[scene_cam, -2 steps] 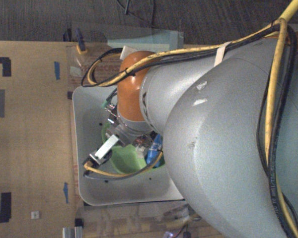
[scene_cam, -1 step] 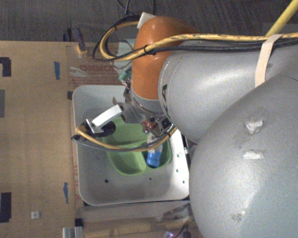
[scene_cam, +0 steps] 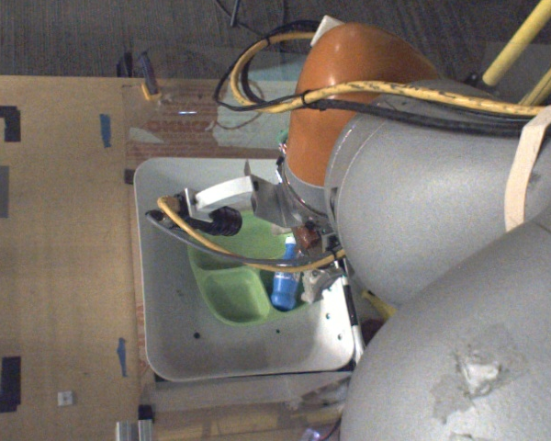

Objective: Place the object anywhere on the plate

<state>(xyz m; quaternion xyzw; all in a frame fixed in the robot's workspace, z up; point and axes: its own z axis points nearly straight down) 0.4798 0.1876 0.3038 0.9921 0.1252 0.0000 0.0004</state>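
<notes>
1. We see the grey arm (scene_cam: 422,209), with its orange band (scene_cam: 349,72), reaching in from the right over a white bin (scene_cam: 165,338) on the brown desk (scene_cam: 55,246).
2. A green plate (scene_cam: 234,297) with raised dividers lies in that bin, its upper part hidden under the wrist.
3. The blue object (scene_cam: 285,288), a small cylinder-like thing, sits at the plate's right edge, close under the wrist; we cannot tell whether it rests on the rim or just beside it.
4. The wrist hides the jaws, so we cannot tell whether they are wide, narrow or holding anything.
5. Blue tape strips (scene_cam: 105,129) and black corner marks (scene_cam: 5,122) dot the desk left of the bin.
</notes>
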